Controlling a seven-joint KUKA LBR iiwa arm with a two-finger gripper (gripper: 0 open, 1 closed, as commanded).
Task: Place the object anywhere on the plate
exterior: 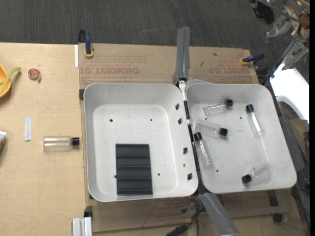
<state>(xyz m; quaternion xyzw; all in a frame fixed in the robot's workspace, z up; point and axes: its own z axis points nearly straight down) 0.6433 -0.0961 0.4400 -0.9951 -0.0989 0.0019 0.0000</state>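
Clearly, the object to move is one of five clear vials with black caps, all lying on their sides in the right bin (275, 132). One vial (215, 107) is near the bin's far edge. A second vial (254, 122) lies toward the right edge, a third vial (210, 128) sits near the left edge, and a fourth vial (203, 151) lies just beside that left edge. The fifth vial (257, 174) rests close to the near right corner. The plate (133, 169), dark and ribbed, lies in the left bin (98, 132) close to its near edge.

I judge that these vials are light, stiff and smooth. They will probably roll or slip if pushed, and they may crack if they are glass. The best hold is probably across the middle of the body, with the jaws at a right angle to its long axis. The third vial looks the easiest, because it has free floor on both sides. The fourth and fifth lie near the walls, so there is less room to come down beside them.

The gripper (284, 26) is above the far right corner of the bench, well apart from the vials, and I cannot tell if it is open or closed. The way to the plate crosses the two rims where the bins meet, so the vial must be lifted above them. Around the plate there is much open floor.
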